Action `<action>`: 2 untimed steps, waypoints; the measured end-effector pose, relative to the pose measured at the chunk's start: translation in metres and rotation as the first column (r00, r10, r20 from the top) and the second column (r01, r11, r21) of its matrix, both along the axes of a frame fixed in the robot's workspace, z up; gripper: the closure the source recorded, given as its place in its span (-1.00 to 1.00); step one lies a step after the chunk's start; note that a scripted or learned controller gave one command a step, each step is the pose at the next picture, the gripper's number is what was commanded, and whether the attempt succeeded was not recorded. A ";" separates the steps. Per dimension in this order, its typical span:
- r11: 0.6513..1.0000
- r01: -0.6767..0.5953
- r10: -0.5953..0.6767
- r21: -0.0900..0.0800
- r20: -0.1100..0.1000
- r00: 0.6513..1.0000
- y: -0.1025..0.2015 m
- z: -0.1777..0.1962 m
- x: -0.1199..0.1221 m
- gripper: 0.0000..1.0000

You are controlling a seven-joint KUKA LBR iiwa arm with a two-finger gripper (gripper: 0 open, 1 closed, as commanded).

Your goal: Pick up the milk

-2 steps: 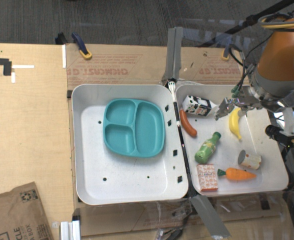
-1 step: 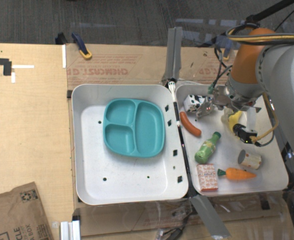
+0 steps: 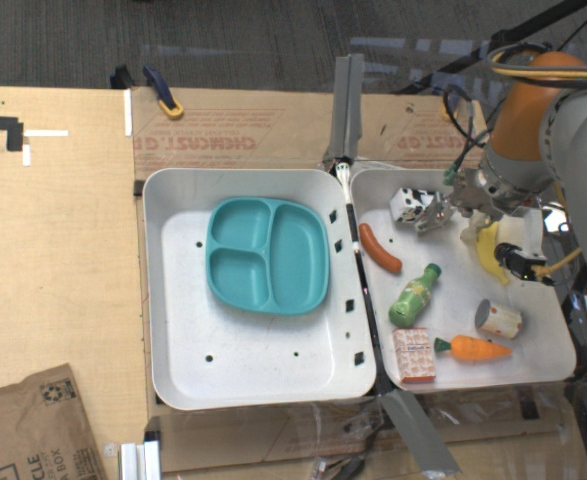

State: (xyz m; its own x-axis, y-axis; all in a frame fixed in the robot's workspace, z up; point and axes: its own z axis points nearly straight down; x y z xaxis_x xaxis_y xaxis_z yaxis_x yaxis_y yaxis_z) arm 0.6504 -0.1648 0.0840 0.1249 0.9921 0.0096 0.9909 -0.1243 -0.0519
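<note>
The milk [image 3: 407,204] is a small carton with black and white cow patches, lying at the back left of the right bin [image 3: 553,368]. My gripper [image 3: 433,213] is low in that bin, right up against the carton's right side. The grey arm with its orange band [image 3: 521,118] comes in from the upper right. Whether the carton sits inside the gripper is hidden at this angle.
The right bin also holds a red sausage [image 3: 380,248], a green bottle [image 3: 414,295], a banana [image 3: 487,248], a small can [image 3: 498,319], a carrot [image 3: 476,348] and a pink box [image 3: 414,355]. A teal divided plate [image 3: 269,255] lies in the left bin [image 3: 173,348].
</note>
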 end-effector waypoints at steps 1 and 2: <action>0.995 -0.099 0.099 -0.019 0.014 0.995 0.043 0.001 0.000 -1.00; 0.994 0.107 -0.106 -0.018 0.046 0.993 0.004 0.101 0.009 -1.00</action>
